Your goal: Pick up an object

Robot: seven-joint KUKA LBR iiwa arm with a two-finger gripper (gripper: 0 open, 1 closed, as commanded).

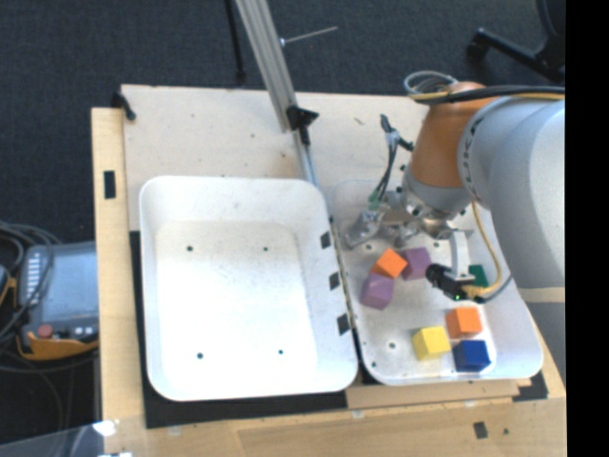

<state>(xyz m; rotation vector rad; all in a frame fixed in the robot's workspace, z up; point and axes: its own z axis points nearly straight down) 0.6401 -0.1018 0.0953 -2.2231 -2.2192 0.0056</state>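
Note:
The right bin [519, 350] holds several small blocks. An orange block [390, 263] and a purple block [417, 262] lie side by side just below my gripper [392, 227], which hangs low over the bin's upper left part. A second purple block [377, 291] lies below and to the left of them. A yellow block [430, 342], another orange block [464, 321] and a blue block [471, 354] cluster near the bin's front edge. A green block [476, 276] peeks out beside a black cable. The gripper's body hides what is under it.
The left bin [238, 284] sits beside the right one, their walls meeting near the gripper. A metal pole [271, 60] slants up from between the bins at the back. The grey arm [519, 179] covers the right bin's upper right corner.

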